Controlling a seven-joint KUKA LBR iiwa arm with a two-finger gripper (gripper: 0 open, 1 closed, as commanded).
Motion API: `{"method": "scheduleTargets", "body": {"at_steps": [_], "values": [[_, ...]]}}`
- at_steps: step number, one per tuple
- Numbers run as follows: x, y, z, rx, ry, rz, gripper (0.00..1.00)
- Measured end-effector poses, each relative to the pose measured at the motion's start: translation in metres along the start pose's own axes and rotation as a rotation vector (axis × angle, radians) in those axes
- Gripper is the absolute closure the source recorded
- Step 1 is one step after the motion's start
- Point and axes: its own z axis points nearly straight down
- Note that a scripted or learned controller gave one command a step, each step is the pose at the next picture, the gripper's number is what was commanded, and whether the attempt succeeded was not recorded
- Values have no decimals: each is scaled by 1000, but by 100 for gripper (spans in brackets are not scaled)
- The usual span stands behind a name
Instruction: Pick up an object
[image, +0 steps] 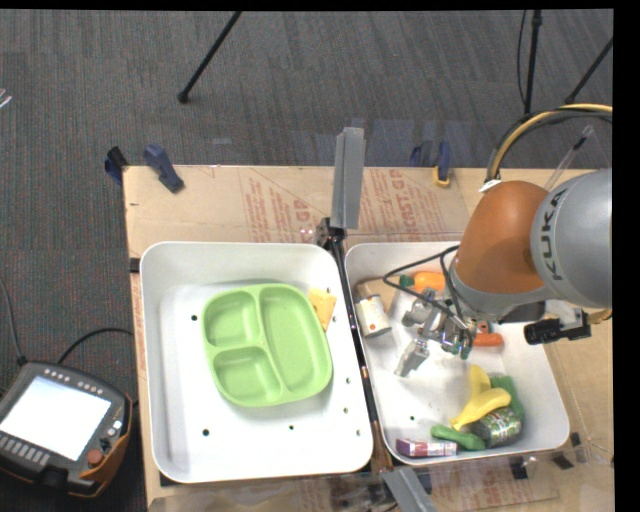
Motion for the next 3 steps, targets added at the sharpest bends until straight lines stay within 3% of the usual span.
{"method": "scheduleTargets", "body": {"at_steps": [1,2,3], "values": [[88,-50,0,2,2,88,0],[9,-40,0,1,0,0,0],[30,-64,1,2,4,-56,0]]}}
